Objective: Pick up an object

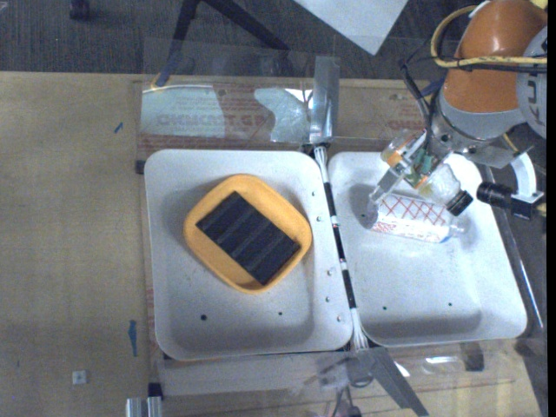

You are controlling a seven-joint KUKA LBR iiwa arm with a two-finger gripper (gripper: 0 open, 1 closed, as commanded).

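You see gripper [375, 208] low in right bin [486, 320], far-left corner, beside red-latticed packet [415, 216]; finger state: cannot tell. Yellow block [248, 233] mid left bin [174, 311].

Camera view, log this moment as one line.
gripper: low in right white bin | beside red-patterned clear packet | yellow tray: left bin

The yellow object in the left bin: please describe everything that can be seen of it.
The yellow object is a flat, rounded-square piece that looks like moulded plastic, orange-yellow around the edge. A dark rectangular panel with ribs or stripes fills its top face. It lies flat and turned diagonally to the bin's sides, near the middle of the left bin, resting on the bin floor. Nothing else touches it; the end effector is over the right bin, far from it.
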